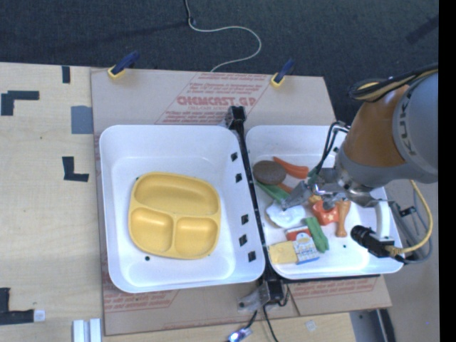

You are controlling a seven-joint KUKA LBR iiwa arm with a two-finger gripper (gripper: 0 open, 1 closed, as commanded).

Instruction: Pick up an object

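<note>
The right bin (356, 262) holds a heap of small toys. Among them are a brown disc (267, 171), an orange carrot (291, 167), a green piece (272, 191), a white piece (283, 218), a red-orange toy (324, 212), a green pickle (318, 235), a yellow block (283, 253) and a small printed box (305, 248). My gripper (298, 199) is low over the middle of this heap, between the green piece and the red-orange toy. Its grey tip lies right by the white piece. The wrist hides what is under it.
The left bin (114, 191) holds a yellow divided plate (174, 214). A black divider with clips (246, 191) runs between the bins. The arm's bulk (377, 141) and a black cable fitting (367, 237) cover the right bin's right side. Cardboard and wood bench surround both bins.
</note>
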